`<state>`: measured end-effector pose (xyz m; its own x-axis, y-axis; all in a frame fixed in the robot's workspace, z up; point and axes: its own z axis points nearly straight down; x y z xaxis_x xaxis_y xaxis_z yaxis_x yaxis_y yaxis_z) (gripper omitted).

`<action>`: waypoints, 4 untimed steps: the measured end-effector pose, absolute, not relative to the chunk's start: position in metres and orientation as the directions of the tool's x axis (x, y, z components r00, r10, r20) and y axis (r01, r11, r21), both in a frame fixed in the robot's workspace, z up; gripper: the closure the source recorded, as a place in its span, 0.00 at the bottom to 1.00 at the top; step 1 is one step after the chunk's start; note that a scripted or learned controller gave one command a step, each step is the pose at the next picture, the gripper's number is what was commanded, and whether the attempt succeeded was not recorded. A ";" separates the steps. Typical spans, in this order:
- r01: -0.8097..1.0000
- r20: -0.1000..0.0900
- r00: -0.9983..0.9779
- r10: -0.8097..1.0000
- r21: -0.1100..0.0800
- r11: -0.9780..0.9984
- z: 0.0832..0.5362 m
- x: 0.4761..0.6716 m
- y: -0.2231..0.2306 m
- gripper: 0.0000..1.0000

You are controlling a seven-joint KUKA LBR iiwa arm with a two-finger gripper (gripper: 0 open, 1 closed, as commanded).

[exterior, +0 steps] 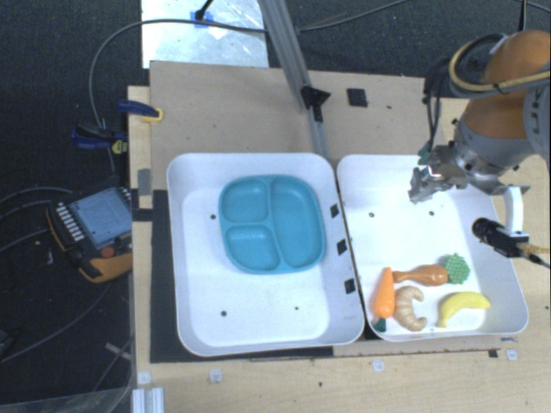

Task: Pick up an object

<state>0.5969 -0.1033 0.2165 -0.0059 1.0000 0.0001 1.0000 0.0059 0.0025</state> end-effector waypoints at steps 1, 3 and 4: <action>1.000 0.002 -0.009 1.000 0.000 0.009 0.211 0.579 -0.053 1.00; 1.000 0.003 -0.012 1.000 0.001 0.012 0.215 0.558 0.058 1.00; 1.000 0.003 -0.011 1.000 0.001 0.011 0.222 0.557 0.109 1.00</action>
